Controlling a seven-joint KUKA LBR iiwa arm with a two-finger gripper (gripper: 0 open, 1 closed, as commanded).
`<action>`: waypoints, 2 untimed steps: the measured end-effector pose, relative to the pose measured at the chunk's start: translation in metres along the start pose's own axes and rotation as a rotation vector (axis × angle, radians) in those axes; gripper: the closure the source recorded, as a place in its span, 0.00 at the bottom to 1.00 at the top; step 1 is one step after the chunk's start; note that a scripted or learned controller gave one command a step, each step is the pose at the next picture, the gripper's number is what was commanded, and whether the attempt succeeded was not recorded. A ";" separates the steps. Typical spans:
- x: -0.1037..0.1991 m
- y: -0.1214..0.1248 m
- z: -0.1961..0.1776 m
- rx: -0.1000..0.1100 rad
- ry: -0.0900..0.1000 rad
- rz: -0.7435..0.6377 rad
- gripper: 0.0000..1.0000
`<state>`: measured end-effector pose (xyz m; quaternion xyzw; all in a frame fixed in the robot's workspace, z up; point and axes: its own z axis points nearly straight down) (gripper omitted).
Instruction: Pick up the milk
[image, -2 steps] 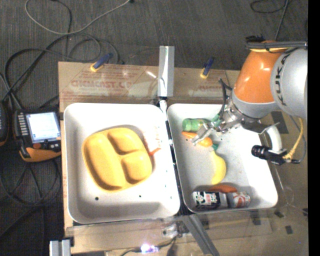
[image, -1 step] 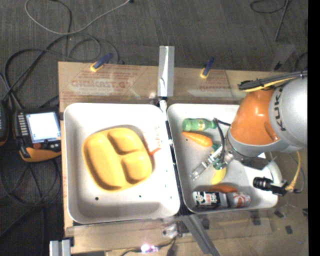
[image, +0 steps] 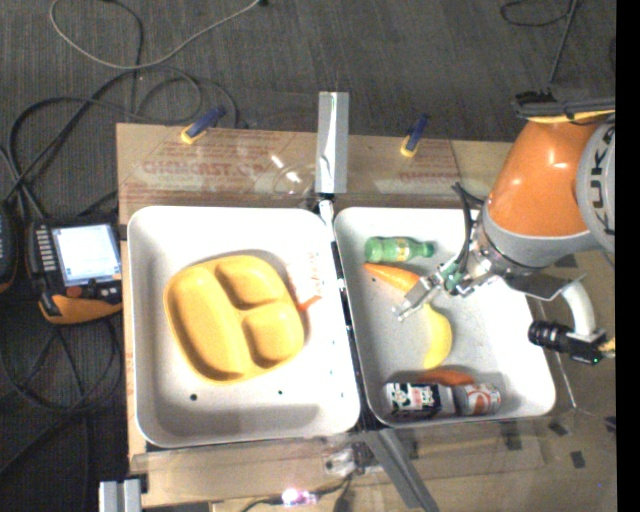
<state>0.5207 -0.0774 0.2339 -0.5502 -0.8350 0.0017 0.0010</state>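
A: Where is the milk?

B: The milk carton (image: 414, 399) lies on its side in the right bin (image: 520, 375), against the near wall, close to the near left corner. It is dark with a white label. Just beside it on the right lies a can (image: 477, 399) with red and white colours, also on its side, and the two seem to touch. Behind them I see a thin orange thing (image: 452, 377), but I cannot tell what it is.

A: And the gripper (image: 418, 297)?

B: It hangs over the middle of the same bin, well apart from the milk. The jaws are parted a little and point to the left, with nothing between them. They are above the top end of a banana (image: 437, 335) and close to a carrot (image: 390, 275).

A: What else is in that bin?

B: A green bottle (image: 398, 248) lies on its side near the far wall, just behind the carrot.

A: And the left bin (image: 150, 330)?

B: It holds a yellow tray (image: 236, 315) with three compartments, a bit tilted. Both bins stand on the surface (image: 160, 160), side by side. On the floor to the left there is a small screen device (image: 78, 255).
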 end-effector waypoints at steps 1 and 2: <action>-0.056 -0.056 -0.041 -0.001 -0.002 -0.099 0.00; 0.008 -0.036 0.031 -0.001 0.003 -0.393 0.00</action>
